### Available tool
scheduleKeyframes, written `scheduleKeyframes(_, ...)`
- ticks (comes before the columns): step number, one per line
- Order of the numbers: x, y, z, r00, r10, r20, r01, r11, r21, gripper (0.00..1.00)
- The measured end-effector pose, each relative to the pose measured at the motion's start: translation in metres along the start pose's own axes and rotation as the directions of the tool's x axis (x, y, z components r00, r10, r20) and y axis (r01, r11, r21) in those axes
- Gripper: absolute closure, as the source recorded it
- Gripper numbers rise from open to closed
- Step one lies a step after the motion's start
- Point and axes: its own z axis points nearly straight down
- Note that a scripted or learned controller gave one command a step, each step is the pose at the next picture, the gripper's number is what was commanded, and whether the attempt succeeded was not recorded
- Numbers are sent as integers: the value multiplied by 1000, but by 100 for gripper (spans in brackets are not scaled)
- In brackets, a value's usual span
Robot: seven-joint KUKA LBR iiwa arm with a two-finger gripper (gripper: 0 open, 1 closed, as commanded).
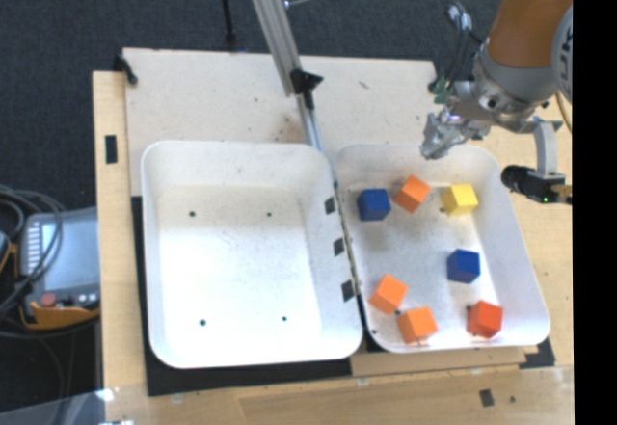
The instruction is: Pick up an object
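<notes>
**Gripper poised at the far rim, seven blocks waiting**

Nearest the camera, at about five o'clock in the right bin [525, 250], three blocks are found: an orange cube [417, 324], a second orange cube [389, 293] just above it and a red block [485, 319] close to the near rim. Further back a blue cube [464, 265] is seen alone at three o'clock. Beyond it a row is formed — a blue block [374, 204], an orange block [413, 193] touching or nearly touching it, and a yellow cube [460, 199] just beside. The left bin [164, 221] is passed over.

The gripper [439, 144] hangs at twelve o'clock, above the far rim; nothing is seen between its fingers, and whether they are spread or closed cannot be told. For a clean pick, the yellow cube is judged the best target — nearest, with free sides. A descent square to its faces is advised, so that the orange neighbour is not nudged.

The fingertips are blurred against the white wall, and the arm is cut off at the frame's top right.
</notes>
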Motion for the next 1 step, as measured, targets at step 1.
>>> scheduleKeyframes(1, 51, -2, -3, 1000, -1, -1, 1, 1000, -2, 100)
